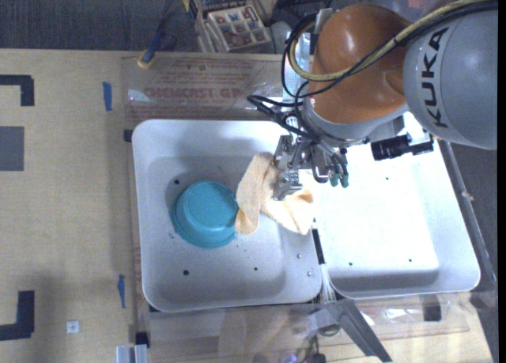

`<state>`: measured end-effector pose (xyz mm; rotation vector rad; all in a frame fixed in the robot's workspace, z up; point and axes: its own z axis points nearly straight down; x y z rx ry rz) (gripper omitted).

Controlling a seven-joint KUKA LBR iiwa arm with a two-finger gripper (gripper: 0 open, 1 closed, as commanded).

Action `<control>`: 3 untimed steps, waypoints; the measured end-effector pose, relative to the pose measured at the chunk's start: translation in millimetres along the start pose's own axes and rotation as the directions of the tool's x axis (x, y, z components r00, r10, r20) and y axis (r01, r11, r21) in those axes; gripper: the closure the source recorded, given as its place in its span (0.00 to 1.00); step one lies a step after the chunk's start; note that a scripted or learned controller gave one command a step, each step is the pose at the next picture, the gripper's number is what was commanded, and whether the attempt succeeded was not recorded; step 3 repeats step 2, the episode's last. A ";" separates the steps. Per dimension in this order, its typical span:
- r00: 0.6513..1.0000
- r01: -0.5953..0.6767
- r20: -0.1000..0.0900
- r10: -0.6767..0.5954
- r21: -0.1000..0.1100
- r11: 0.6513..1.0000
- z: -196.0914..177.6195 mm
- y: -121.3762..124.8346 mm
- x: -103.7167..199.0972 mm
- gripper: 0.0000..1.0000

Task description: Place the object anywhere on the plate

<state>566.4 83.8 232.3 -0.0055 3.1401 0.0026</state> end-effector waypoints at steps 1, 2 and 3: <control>1.000 -0.001 -0.001 0.001 0.000 1.000 6.7 43.5 27.0 1.00; 1.000 -0.001 0.000 0.001 0.000 1.000 6.3 43.3 26.7 0.00; 1.000 -0.001 0.000 0.001 0.000 1.000 6.3 43.3 26.7 0.00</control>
